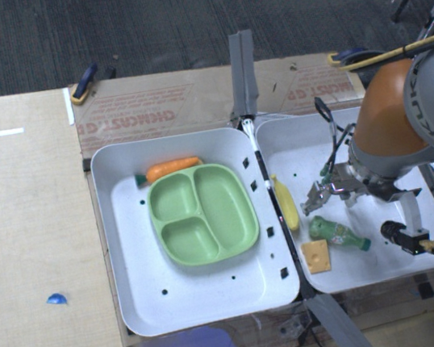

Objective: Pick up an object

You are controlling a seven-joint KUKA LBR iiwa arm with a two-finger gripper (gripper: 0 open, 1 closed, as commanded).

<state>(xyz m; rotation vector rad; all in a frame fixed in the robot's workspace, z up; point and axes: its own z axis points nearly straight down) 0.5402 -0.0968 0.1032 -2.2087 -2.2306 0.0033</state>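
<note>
My gripper (316,198) hangs over the right bin (302,143), reaching in from the right under the orange wrist band. It sits just right of a yellow banana (287,203) lying along the bin's left wall. It is also slightly above a green bottle (338,233) lying on its side. A yellow cheese-like block (316,257) rests by the bin's front left corner. I see nothing held in the gripper.
The left bin (121,249) holds a green divided plate (204,213) with an orange carrot (173,167) behind it. A grey post (244,74) stands at the back between the bins. Black cables (407,240) trail from the arm over the right bin's front right.
</note>
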